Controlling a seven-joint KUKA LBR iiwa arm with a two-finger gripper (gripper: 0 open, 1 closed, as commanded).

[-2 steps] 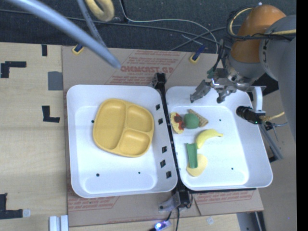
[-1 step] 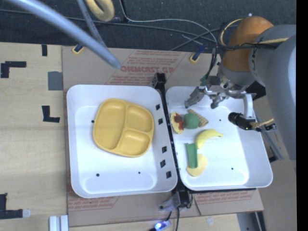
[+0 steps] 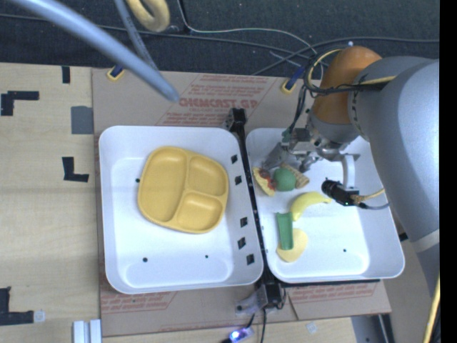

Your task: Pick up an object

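Observation:
In the right bin lie several toy foods. A green round piece sits on a pale slice with a red end near the bin's far left corner. A yellow banana lies just right of them, and a green stick on a pale yellow disc lies nearer the front. My gripper is down over the green round piece, its fingers reaching to either side of it. The piece rests on the bin floor. The arm's orange band rises behind.
The left bin holds a yellow divided plate. A black clip rail runs between the bins. Cables trail from the wrist over the right bin. The big grey arm body covers the right bin's far right.

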